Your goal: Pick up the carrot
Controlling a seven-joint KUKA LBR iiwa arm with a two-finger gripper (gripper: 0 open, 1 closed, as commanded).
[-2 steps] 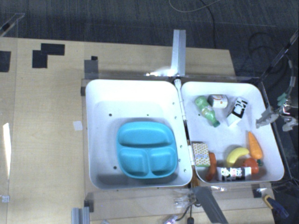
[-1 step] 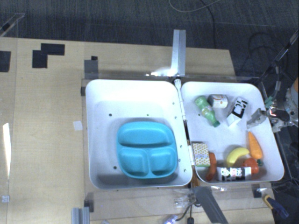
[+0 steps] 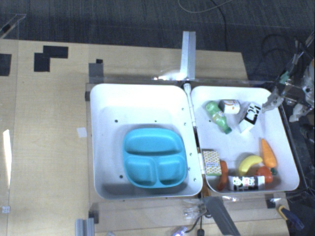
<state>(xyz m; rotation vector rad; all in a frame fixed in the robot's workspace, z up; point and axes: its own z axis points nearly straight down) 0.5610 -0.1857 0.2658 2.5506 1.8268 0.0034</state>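
claw [image 3: 272, 101] sits at the right bin [image 3: 283, 124] rim; finger state cannot be determined. carrot [image 3: 268, 154] lies well below it, beside the banana [image 3: 249, 163].

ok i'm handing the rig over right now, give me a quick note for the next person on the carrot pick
Gripper: at the right bin's upper right edge; fingers too unclear to read, nothing seen held.
Carrot: lies in the right bin by its right wall, just right of the banana, above the tomato.
Blue tray: in the left bin.
Done: nothing yet; carrot untouched.
Left: move down over the carrot, grasp, lift.
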